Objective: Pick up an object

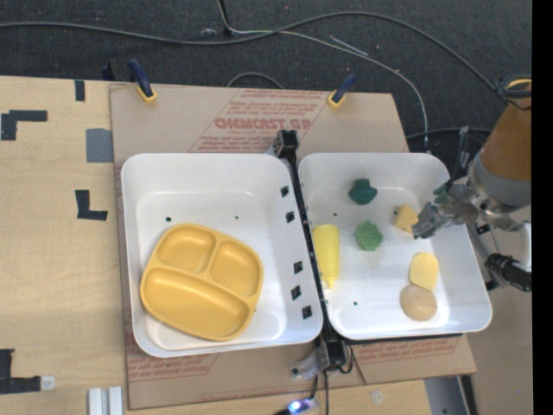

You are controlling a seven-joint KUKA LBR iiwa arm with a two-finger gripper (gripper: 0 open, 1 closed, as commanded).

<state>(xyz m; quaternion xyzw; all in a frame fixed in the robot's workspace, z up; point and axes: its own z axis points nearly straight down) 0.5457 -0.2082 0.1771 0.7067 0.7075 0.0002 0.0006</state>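
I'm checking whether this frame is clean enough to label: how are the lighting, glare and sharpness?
Camera view: lighting is even and soft; the left bin and right bin read bright white without blown glare; the yellow divided plate casts only a faint shadow. The small food pieces look slightly soft, and the gripper at the right is blurred, its shape hard to read.

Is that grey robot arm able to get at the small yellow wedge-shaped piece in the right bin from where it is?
Probably yes. The gripper sits right beside the small yellow wedge-shaped piece in the right white bin, and nothing lies between them.
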